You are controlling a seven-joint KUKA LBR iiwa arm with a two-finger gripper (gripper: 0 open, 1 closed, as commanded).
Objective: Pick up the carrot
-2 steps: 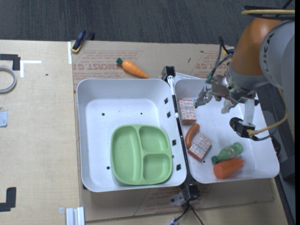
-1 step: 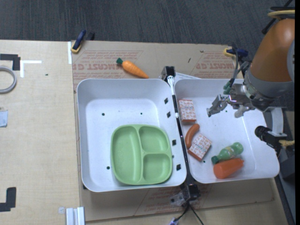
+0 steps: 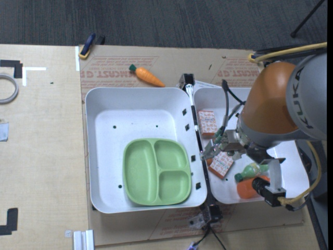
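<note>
Camera view: the carrot (image 3: 147, 76) is seen lying on the cardboard-covered surface (image 3: 119, 66), outside both bins, just beyond the far rim of the left bin (image 3: 99, 155). Its green end is pointed left, its orange tip right.

The left bin is occupied by a green divided plate (image 3: 156, 172), placed toward the near right corner.

The arm (image 3: 283, 105) is positioned over the right bin (image 3: 221, 191), well apart from the carrot. The tool (image 3: 218, 145) is seen low in that bin, near the dividing rim, above two small red-and-white boxes (image 3: 207, 123). Nothing can be made out between its fingers; how far it is open cannot be told, since the wrist and cables are in the way.

An orange and green toy item (image 3: 248, 184) is also seen at the near side of the right bin, partly covered by the arm's hardware.

A blue marker-like object (image 3: 87, 45) is seen at the far edge of the surface.
</note>
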